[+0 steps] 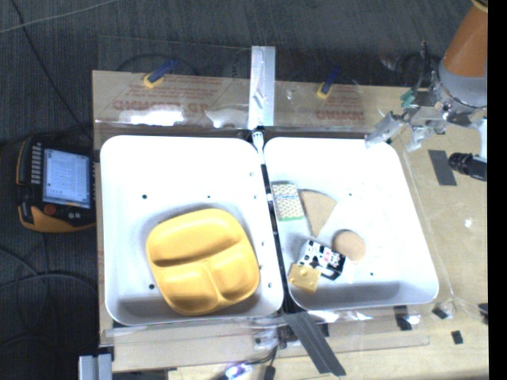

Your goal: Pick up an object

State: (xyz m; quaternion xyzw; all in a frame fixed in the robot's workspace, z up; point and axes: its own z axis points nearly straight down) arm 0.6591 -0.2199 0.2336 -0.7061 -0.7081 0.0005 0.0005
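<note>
The right bin (396,212) holds several small items near its left side: a green patterned packet (287,202), a tan wedge-shaped piece (320,208), a round tan ball (349,244), a black-and-white patterned object (322,258) and a small yellow-brown block (303,277). A large yellow divided tray (203,260) lies in the left bin (127,180). My gripper (398,133) hangs over the back right corner of the right bin, well away from the items. Its fingers stand open with nothing between them.
A teach pendant (59,184) with a lit screen lies left of the bins. Two yellow-and-blue clamps (158,73) sit on the board behind the bins. A raised divider (269,212) separates the two bins. Dark tape pieces (442,167) lie on the bench at the right.
</note>
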